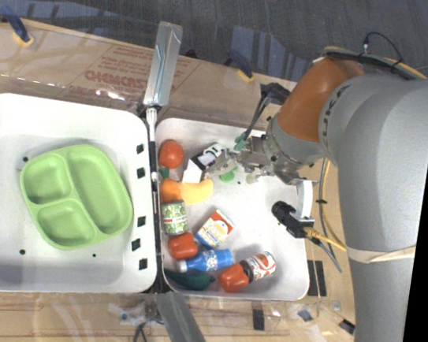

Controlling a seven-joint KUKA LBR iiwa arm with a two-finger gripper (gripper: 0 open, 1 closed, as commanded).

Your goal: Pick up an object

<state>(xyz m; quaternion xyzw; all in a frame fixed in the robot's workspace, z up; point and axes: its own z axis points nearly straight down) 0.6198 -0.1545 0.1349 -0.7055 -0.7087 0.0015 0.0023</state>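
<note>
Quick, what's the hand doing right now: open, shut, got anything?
Hand: over the right bin, near its far side; whether it is open, shut or has anything cannot be told.

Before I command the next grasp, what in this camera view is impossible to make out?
- Gripper: too small and cluttered in the camera view to tell open from shut.
- Dark green object: mostly hidden under the blue bottle.
- Right bin: its right side is covered by the arm.
</note>
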